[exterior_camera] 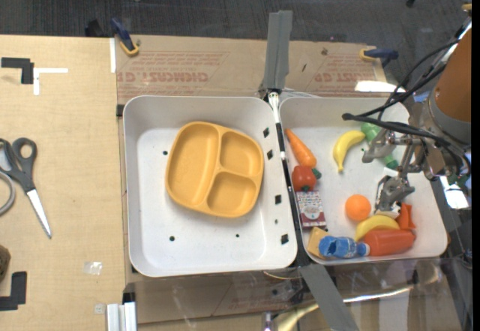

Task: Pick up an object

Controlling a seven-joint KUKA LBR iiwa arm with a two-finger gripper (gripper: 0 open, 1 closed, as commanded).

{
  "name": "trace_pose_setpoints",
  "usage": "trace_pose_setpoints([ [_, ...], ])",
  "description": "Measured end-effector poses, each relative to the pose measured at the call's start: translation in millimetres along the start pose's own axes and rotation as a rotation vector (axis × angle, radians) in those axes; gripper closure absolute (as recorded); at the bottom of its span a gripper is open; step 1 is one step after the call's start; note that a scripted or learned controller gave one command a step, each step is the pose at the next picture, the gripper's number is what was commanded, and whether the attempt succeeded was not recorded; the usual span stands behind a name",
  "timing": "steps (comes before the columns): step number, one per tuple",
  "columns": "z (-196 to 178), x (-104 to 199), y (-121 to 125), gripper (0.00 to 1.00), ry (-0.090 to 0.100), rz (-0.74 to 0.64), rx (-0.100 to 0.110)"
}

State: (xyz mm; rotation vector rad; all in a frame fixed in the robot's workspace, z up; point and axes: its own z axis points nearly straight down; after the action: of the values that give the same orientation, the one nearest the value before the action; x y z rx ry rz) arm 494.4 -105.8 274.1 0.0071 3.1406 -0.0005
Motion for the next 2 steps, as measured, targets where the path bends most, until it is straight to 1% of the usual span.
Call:
trace_pose_setpoints([
  [1,83.4,-51.4,54.6,0.0,0.001,0.019,0.0],
  [2,143.5,1.9,14.1,0.0,0.0,0.016,0.0],
])
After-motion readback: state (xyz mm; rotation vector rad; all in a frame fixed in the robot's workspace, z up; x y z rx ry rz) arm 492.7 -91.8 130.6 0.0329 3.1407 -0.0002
